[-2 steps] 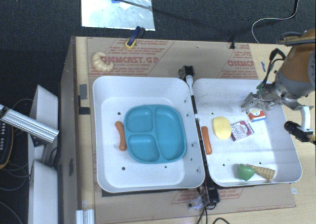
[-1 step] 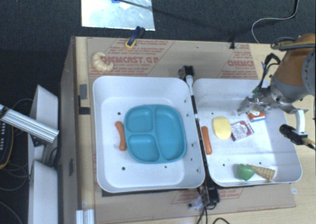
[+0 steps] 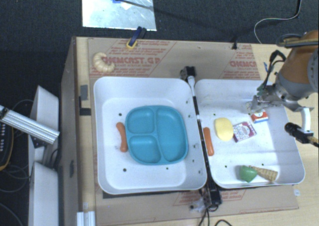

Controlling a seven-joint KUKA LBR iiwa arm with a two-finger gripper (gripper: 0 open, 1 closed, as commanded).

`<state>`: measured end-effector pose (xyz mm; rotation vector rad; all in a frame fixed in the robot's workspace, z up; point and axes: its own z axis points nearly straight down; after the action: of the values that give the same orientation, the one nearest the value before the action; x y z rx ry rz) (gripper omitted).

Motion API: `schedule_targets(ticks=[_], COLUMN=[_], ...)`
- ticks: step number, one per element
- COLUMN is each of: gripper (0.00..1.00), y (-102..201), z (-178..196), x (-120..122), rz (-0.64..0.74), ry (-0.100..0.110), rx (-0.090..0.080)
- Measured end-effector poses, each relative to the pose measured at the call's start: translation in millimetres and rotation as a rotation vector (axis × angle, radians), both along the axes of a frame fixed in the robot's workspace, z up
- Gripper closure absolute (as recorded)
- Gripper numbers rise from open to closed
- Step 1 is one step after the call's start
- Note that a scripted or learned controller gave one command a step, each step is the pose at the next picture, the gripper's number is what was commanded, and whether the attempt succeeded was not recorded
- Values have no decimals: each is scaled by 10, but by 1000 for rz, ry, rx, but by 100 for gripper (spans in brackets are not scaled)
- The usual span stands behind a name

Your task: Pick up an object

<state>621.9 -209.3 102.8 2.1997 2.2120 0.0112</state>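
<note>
Gripper (image 3: 260,101) low at right side of frame, over the right bin (image 3: 299,170); can't tell how it's set. Just below it: a small red-and-white packet (image 3: 259,116). Left of that, a patterned sachet (image 3: 244,131), a yellow block (image 3: 224,129), an orange sausage (image 3: 208,141). Green-topped cone (image 3: 256,172) at lower right. Left bin (image 3: 107,120) holds a blue tray (image 3: 155,134) and another sausage (image 3: 121,136).

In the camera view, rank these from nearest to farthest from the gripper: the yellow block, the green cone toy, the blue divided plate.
1. Yellow block, right bin, down-left of the gripper.
2. Green cone toy, right bin's front edge.
3. Blue divided plate, left bin.
</note>
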Motion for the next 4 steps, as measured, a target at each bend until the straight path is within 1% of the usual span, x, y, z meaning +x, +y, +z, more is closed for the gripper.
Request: schedule_targets(ticks=[1,2,3,4], gripper=[0,0,0,100], y=[0,25,20,1], z=[-2,-27,-134,-2], x=[-2,-100,-87,-59], rz=[0,-4,-4,-3], ry=[1,19,13,1], rx=[0,9,7,0])
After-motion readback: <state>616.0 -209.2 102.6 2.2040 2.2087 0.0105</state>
